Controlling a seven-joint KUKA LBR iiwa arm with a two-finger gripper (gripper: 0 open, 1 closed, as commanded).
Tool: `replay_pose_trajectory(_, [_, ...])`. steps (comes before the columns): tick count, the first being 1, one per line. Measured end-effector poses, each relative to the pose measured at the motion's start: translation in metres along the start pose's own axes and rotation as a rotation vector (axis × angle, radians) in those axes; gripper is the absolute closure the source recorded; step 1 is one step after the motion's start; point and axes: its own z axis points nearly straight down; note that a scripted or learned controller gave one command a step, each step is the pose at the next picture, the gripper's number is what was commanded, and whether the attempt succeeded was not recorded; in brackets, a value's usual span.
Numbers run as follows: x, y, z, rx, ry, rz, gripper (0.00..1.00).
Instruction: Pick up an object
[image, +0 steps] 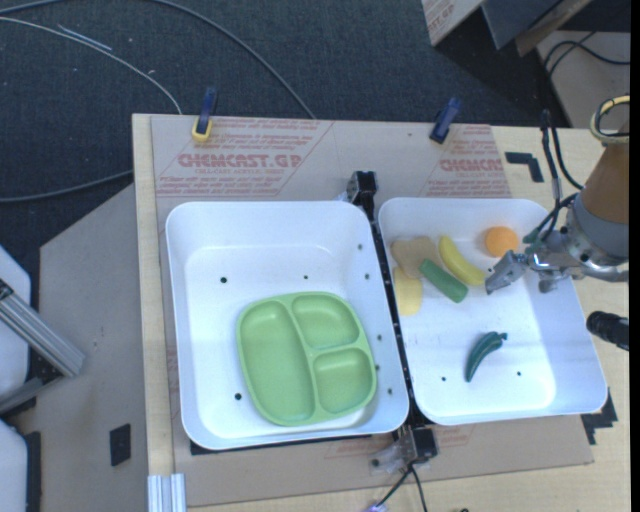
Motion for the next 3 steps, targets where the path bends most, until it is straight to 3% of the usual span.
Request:
replay_pose_trajectory(2, [0.002, -0.004, 0.086, -0.001, 0.000, -0.001, 0.00])
replay_pose_trajectory(3, [0.002, -0.002, 0.073, -0.007, -0.003, -0.001, 1.00])
